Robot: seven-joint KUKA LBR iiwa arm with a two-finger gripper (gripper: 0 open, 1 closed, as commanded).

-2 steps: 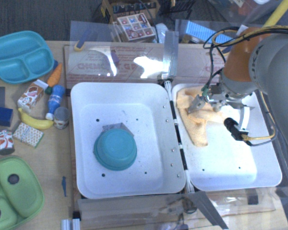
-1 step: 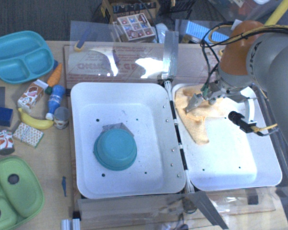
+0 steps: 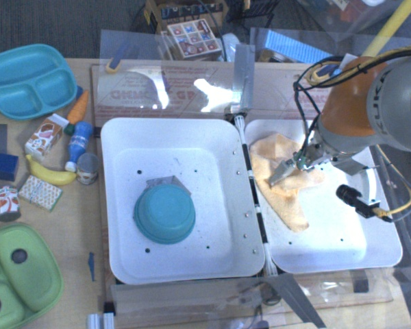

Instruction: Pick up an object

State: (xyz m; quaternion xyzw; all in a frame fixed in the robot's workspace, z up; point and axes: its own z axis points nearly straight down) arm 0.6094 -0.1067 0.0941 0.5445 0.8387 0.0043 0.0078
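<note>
While the end effector (image 3: 282, 174) sits low on the crumpled yellow cloth (image 3: 282, 184) in the right bin (image 3: 370, 252), grip state beyond my telling, I'd pinch a raised fold firmly, then lift straight up, clear of the bin wall.

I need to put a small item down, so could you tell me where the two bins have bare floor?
Left bin: bare all round the teal bowl, widest along the far side and right. Right bin: bare in the near half, below the yellow cloth. Its far half is crowded by the cloth, the gripper on it, and the arm.
</note>
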